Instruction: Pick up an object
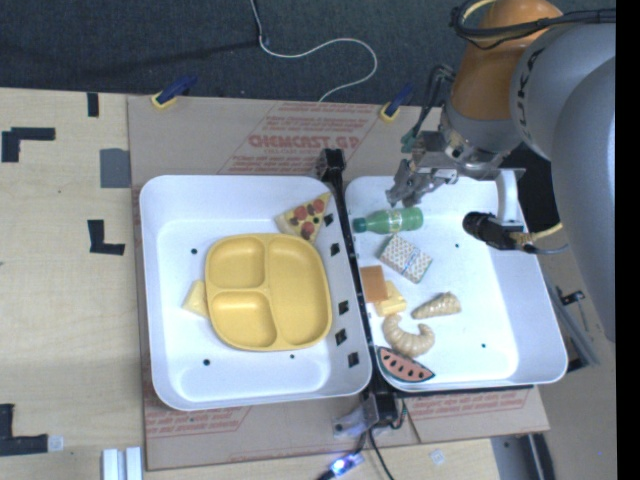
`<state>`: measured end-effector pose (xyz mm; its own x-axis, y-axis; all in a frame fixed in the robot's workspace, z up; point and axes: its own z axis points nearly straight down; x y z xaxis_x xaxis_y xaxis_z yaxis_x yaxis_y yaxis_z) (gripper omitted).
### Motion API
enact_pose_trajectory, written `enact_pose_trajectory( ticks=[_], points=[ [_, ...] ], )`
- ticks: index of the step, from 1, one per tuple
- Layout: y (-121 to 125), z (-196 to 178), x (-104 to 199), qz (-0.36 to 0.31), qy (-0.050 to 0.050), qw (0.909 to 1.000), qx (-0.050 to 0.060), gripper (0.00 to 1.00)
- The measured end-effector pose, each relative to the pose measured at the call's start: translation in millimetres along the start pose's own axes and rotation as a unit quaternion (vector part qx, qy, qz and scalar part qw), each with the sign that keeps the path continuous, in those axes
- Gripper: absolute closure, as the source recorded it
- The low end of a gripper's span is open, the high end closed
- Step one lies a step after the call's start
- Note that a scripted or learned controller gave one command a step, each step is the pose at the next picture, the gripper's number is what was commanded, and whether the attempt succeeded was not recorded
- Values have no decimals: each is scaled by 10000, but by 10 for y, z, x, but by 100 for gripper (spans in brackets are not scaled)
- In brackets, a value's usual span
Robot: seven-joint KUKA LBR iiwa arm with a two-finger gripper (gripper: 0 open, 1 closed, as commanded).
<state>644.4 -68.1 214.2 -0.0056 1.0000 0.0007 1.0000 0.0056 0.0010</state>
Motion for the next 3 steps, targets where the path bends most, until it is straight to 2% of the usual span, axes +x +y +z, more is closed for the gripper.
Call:
enact_pose_trajectory(
  ticks=[1,2,3],
  points=[
    [143,-151,14,14,-1,10000,1,100],
    [-43,-62,-67,29,-14,10000,18,100],
    [117,-94,77,16,-7,10000,5,100]
  ],
)
